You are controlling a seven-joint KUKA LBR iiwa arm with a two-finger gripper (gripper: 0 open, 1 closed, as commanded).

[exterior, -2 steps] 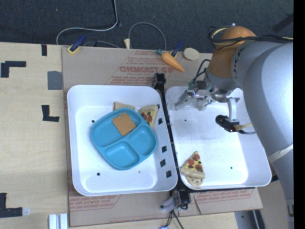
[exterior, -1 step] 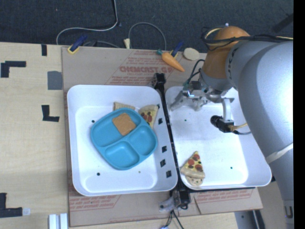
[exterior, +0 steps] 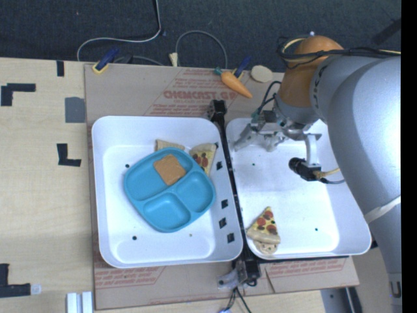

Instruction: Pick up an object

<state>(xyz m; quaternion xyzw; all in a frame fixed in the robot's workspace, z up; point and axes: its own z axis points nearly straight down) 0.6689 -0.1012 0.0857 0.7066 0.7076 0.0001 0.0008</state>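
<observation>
The pizza slice, near the right bin's front wall, looks light, stiff and flat, best pinched across its edges; the hand's state cannot be told.

A toy carrot lies on the cardboard sheet behind the bins, beside a pale round piece. White cables loop over the dark carpet.

— What sits in the shallow white left bin?

— A blue three-compartment plastic tray, with a flat brown toast square in its rear compartment. A toy pizza slice lies just right of the tray.

— And the shallow white right bin?

— A second toy pizza wedge near its front left corner. An orange toy carrot lies behind both bins.
</observation>
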